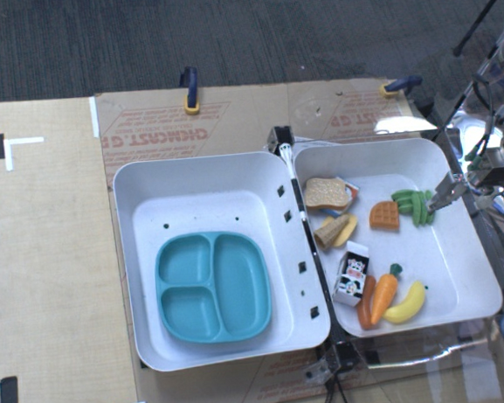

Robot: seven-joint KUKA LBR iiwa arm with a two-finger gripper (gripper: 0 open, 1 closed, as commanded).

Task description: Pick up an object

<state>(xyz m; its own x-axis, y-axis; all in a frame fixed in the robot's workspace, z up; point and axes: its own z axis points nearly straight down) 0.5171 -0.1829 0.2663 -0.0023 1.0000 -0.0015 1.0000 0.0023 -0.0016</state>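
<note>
Surface point(55, 257) is seen carrying two white bins side by side. Left bin point(138, 197) is taken up by a teal divided plate point(214, 286). Right bin point(467, 256) is where every candidate lies: bread slice point(326, 193), carrot point(381, 295), banana point(406, 304), milk carton point(352, 273), waffle piece point(384, 216), green beans point(414, 204). Tool point(451, 191) is positioned low at the right wall, just beside the green beans. Tool state cannot be told. Nothing is seen lifted; grasp and lift are judged outstanding.
</note>
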